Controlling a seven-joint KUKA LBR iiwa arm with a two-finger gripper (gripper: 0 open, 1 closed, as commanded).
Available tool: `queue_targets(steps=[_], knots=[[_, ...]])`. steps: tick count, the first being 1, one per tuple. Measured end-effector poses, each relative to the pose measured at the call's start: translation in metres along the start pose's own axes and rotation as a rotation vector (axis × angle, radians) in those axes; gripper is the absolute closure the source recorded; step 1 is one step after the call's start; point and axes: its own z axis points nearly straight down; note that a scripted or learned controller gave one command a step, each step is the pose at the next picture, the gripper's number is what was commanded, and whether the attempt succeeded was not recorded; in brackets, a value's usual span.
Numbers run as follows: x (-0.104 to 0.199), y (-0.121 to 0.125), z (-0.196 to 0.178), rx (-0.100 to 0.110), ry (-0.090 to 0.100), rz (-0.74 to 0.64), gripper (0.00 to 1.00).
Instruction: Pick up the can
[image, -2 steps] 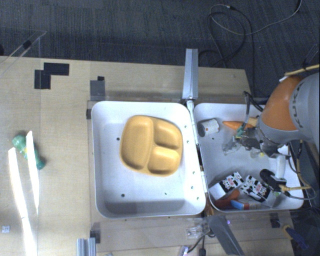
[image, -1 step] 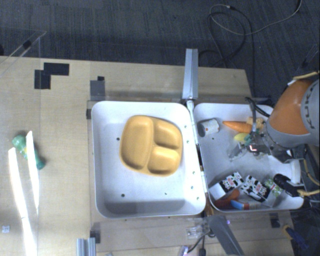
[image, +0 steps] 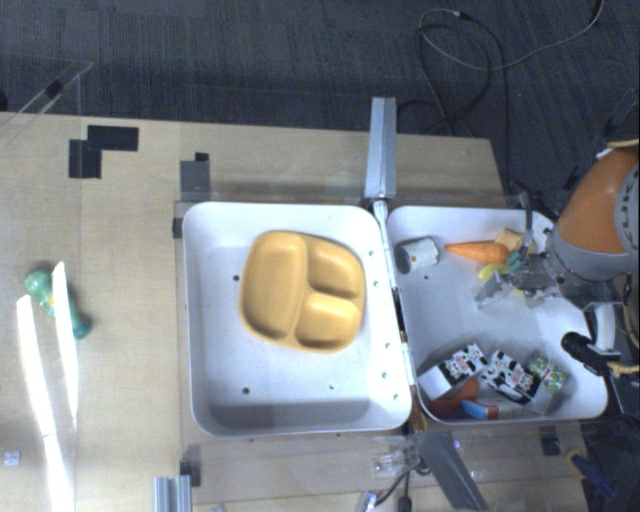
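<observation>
We find the gripper (image: 527, 277) low at the right bin (image: 560, 335) far edge; whether its fingers are spread or pressed we cannot tell. The can (image: 418, 253) lies on its side, well to gripper's left, w/ a carrot (image: 478, 252) between them. Yellow tray (image: 302, 290) sits farther left, in the left bin (image: 215, 330).

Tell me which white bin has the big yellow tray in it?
The left bin. The yellow tray sits in it; the right bin holds a carrot and small things.
</observation>
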Motion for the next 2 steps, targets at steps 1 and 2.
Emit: queue_targets(steps=[1, 2], knots=[[-0.0044, -0.0172, -0.0006, -0.003, 0.005, -0.014, 0.00], [-0.0045, -0.0145, -0.0004, 0.000, 0.007, -0.008, 0.00]])
